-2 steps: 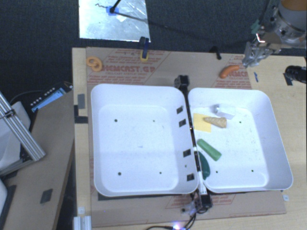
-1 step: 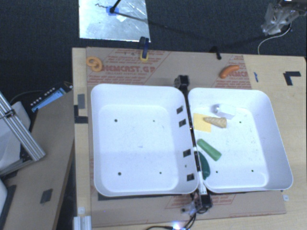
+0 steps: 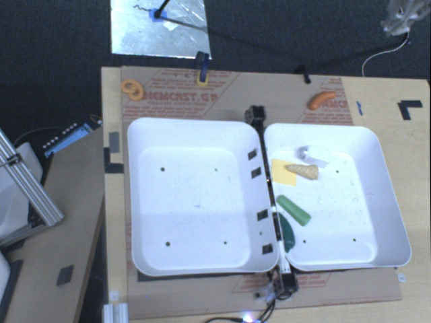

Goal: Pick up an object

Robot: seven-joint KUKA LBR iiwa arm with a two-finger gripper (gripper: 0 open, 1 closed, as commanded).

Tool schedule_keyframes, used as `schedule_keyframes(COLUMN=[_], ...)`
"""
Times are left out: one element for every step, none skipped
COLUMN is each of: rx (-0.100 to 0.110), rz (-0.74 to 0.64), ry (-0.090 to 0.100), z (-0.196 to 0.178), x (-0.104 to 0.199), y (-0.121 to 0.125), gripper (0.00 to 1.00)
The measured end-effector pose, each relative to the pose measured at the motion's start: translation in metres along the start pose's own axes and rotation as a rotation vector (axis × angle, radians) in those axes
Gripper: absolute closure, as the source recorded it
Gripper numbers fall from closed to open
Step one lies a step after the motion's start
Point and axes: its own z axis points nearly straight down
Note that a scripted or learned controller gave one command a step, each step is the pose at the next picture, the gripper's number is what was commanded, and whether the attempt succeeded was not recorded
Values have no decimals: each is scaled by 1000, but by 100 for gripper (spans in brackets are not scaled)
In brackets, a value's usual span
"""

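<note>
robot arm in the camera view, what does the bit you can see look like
Only a small blurred piece of the tool appears at the top right corner: pale grey and whitish, with a metallic sheen. A thin white cable curls below it. No markings are readable at this size.

Green obj point(image 3: 293, 209) in R bin point(image 3: 384, 173)

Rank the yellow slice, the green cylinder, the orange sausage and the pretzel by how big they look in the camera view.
1. yellow slice
2. green cylinder, close behind the slice, so the order is unsure
3. orange sausage and pretzel, which look alike in size; both lie farther from the camera, outside the bins, so I won't rank them.
</note>
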Motion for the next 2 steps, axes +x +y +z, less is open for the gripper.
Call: schedule_keyframes(rx=[17, -1], rz=[-2, -2], ry=[4, 1], z=[81, 47], x=[45, 67], y=[-72, 3], gripper=[100, 100])
